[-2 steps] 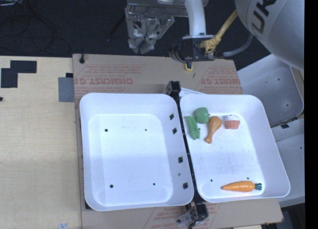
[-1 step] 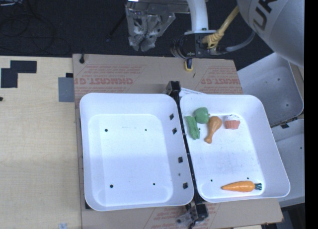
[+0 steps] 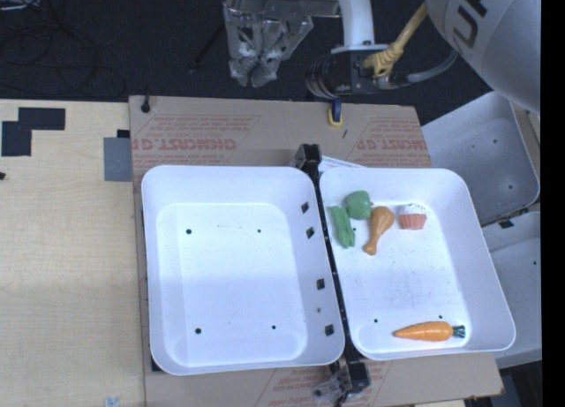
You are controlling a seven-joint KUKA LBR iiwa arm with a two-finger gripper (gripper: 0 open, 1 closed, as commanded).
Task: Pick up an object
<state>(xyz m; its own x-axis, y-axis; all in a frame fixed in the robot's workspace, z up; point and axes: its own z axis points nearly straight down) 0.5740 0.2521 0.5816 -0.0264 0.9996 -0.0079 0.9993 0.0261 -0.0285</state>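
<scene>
Both shallow white plastic bins (image 3: 231,186) smooth, slight sheen. Brown cardboard sheet (image 3: 265,136) under them matt, printed red. Pale wood-grain bench top (image 3: 62,255) matt. Orange carrot toy (image 3: 424,332) looks glossy plastic. Bare metal gripper (image 3: 256,68) dull grey.

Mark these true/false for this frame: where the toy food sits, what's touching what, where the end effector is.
1. All the toy food lies in the right bin. True.
2. The carrot lies among the cluster of other toys. False: it lies alone near the bin's front edge, apart from the cluster toward the back.
3. The drumstick lies between the green pepper and the cupcake. True.
4. The end effector is down inside the left bin. False: it hangs over the dark floor beyond the bench.
5. The green pod lies by the divider between the bins. True.
</scene>
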